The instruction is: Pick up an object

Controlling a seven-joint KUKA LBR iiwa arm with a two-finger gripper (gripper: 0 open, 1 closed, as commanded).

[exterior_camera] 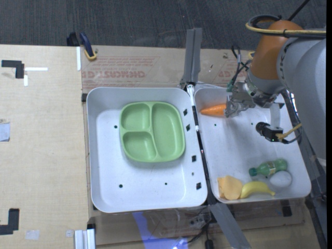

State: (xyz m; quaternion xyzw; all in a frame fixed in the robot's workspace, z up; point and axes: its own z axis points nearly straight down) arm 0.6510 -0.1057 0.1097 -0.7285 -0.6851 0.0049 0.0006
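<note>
An orange carrot [212, 109] lies at the far left of the right bin [233, 154], near its back wall. My gripper [232, 110] is right at the carrot's thick end, low over the bin floor. Whether the fingers grip the carrot is hidden. A green bottle [268, 167], a white round object [280, 179], a yellow banana [256, 189] and a pale orange piece [229, 187] lie along the near right side of the same bin.
A green divided plate [152, 132] sits in the left bin [104, 154]. A grey post [193, 56] rises behind the seam between the two bins. The wooden bench [36, 139] stretches to the left.
</note>
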